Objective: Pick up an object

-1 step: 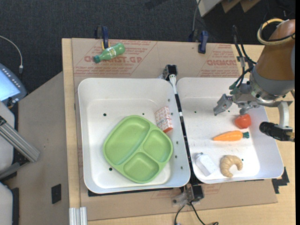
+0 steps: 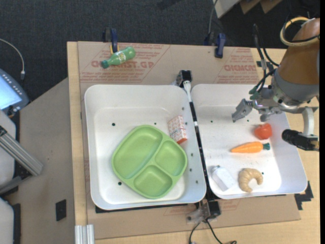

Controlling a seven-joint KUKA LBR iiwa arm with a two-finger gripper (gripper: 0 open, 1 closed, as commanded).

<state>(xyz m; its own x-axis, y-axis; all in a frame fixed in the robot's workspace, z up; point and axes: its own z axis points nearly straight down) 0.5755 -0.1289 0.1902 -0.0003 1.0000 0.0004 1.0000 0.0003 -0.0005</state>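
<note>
The right bin (image 2: 218,105) holds a red tomato (image 2: 262,131), an orange carrot (image 2: 249,147), a tan croissant (image 2: 250,179) and a small white packet (image 2: 223,177). My gripper (image 2: 253,114) hangs over the back of this bin, just above and left of the tomato. Its fingers are spread open with nothing between them. The carrot lies just in front of the tomato, and the croissant and packet sit near the bin's front edge.
The left bin (image 2: 101,116) holds a green divided plate (image 2: 149,160) and a small red-and-white carton (image 2: 177,128) by its right wall. A green bottle (image 2: 118,57) lies on the cardboard behind the bins. A black-and-white rod (image 2: 192,111) runs between the bins.
</note>
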